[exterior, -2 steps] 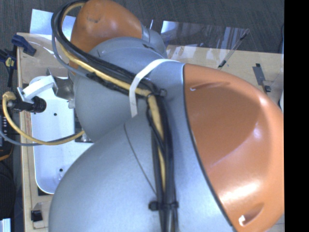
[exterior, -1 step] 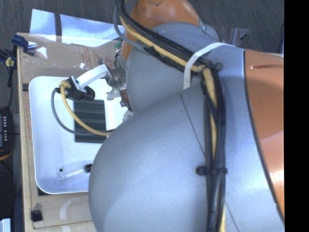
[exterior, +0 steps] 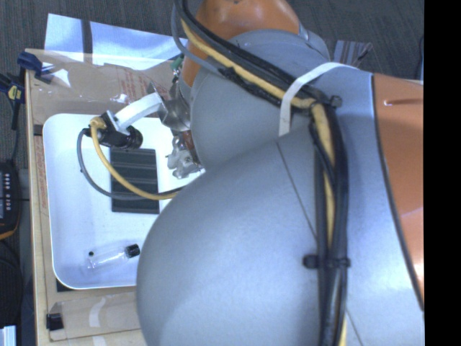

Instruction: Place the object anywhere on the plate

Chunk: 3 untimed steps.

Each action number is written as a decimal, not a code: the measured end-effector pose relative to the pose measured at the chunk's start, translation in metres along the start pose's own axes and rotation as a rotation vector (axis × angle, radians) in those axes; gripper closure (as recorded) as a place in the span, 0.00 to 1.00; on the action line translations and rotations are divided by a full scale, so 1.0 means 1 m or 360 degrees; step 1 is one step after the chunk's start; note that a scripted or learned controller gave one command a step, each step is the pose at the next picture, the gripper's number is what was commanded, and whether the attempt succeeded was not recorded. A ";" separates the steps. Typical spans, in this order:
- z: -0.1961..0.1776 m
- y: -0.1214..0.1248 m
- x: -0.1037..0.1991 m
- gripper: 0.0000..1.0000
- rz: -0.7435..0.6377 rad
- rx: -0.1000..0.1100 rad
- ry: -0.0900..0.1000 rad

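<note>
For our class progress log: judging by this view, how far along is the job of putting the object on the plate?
Done: nothing visibly. In hand: the arm reaches over the white bin, above a dark ridged slab. Left: a small clear vial lies loose near the bin's front, and the placing remains.

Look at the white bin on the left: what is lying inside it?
In the white bin: a dark ribbed rectangular plate and a small clear vial with a black cap. The grey arm covers the bin's right part, so anything there is hidden.

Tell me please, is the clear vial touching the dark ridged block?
Apart: the camera view shows bare white bin floor between the clear vial and the dark ridged block.
</note>
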<state>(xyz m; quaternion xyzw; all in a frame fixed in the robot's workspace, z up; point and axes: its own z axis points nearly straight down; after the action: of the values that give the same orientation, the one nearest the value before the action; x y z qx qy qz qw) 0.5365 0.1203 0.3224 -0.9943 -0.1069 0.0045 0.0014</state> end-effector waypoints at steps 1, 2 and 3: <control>0.057 -0.070 -0.048 1.00 -0.0005 -0.0007 0.0004; 0.061 -0.110 -0.039 1.00 -0.0559 -0.0003 -0.0002; 0.061 -0.110 -0.039 0.00 -0.0559 -0.0003 -0.0003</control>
<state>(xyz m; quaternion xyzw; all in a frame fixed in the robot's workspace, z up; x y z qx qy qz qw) 0.4743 0.2193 0.2623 -0.9603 -0.2790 0.0049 0.0012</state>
